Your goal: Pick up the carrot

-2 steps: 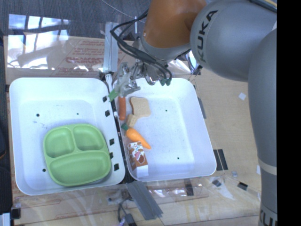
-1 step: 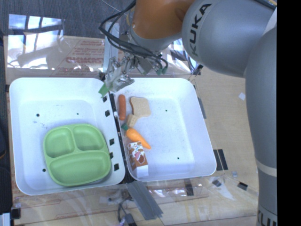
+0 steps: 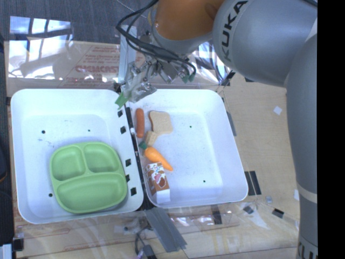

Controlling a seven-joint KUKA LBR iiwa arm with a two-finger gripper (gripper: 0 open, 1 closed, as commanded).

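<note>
The carrot [image 3: 158, 156] is small and orange with a green top. It lies tilted in the right bin [image 3: 207, 144], near that bin's left wall. My gripper [image 3: 141, 86] hangs over the back rim where the two bins meet, well behind the carrot and apart from it. The grey arm with its orange band covers the space above the gripper. Nothing shows in the gripper.
Around the carrot lie a red sausage [image 3: 140, 122], a bread slice [image 3: 160, 122], a small tan piece [image 3: 151, 138] and a brown-and-white packet [image 3: 157, 181]. A green divided plate [image 3: 89, 177] sits in the left bin [image 3: 32, 117].
</note>
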